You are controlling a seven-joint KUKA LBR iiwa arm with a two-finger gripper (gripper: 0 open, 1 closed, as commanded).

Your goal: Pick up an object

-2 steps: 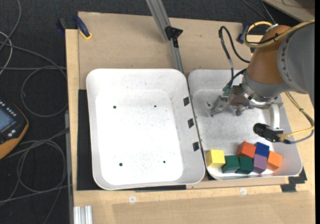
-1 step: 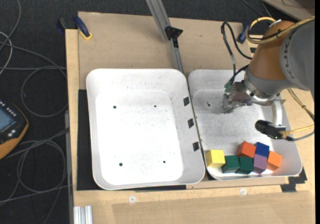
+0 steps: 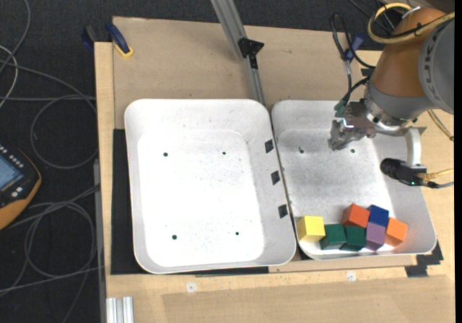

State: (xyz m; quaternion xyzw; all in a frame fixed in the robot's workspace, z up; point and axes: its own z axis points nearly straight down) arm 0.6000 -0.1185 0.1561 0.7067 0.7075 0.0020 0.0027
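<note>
Tool point(image 3: 341, 139) well apart from blocks point(image 3: 354, 229)

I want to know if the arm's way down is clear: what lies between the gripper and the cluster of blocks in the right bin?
Bare white bin floor, as the camera view shows. The gripper hangs over the right bin's far end; the blocks sit bunched at its near edge.

Robotics lab/test cell: plywood bench point(image 3: 180, 61) w/ two white bins point(image 3: 144, 119), industrial arm point(image 3: 411, 61), loose cables point(image 3: 43, 105) across dark carpet, handheld control pendant point(image 3: 14, 181) on floor at left, metal camera pole point(image 3: 227, 18) clamped to bench.
</note>
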